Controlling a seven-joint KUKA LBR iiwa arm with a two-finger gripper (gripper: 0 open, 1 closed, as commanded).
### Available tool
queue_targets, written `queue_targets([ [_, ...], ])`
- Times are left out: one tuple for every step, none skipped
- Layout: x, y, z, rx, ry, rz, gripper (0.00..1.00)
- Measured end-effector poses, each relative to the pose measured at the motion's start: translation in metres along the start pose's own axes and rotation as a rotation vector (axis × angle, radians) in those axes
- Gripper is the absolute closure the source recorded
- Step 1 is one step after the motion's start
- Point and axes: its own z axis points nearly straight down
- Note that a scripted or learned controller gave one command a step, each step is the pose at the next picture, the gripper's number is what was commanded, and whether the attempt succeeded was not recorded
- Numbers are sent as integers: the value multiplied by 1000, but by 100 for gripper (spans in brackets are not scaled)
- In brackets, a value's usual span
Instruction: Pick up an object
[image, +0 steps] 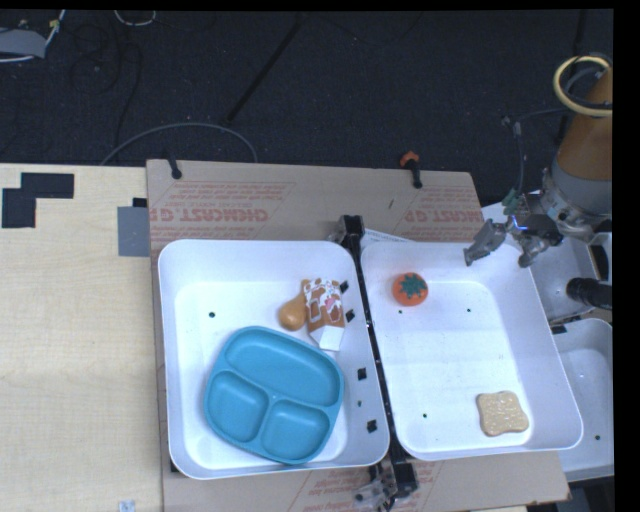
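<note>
**A:** From the overhead camera, what's the count?

**B:** Two shallow white plastic bins side by side: the left bin (185, 300) and the right bin (545, 330). The left one holds one glossy blue plastic plate with three compartments (272, 394), rounded at the corners, lying at about six o'clock in that bin. Just beyond the plate's far edge, at about one o'clock from it, sit one small smooth tan pear-shaped toy (292, 313) and one brown-and-white gingerbread-house-shaped toy (324, 303), touching each other.

**A:** And the right bin?

**B:** Two things, well apart. One round orange tomato-like toy with a green top (409, 288) at about eleven o'clock in the bin, and one flat, pale, rough-looking toast-shaped piece (501, 413) at about five o'clock.

**A:** Where's the hand?

**B:** The grey two-finger gripper (506, 246) hangs over the right bin's far right corner, at about one o'clock. Its two fingers are spread apart with nothing between them. The tomato toy lies at about eight o'clock from it, near but not touching; the toast piece at six o'clock, well apart.
</note>
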Motion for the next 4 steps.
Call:
queue_targets([
  [-1,-2,65,2,1,0,0],
  [0,-8,109,1,1,1,0],
  [-1,-7,96,-3,0,1,100],
  [-8,0,36,-11,-3,0,100],
])
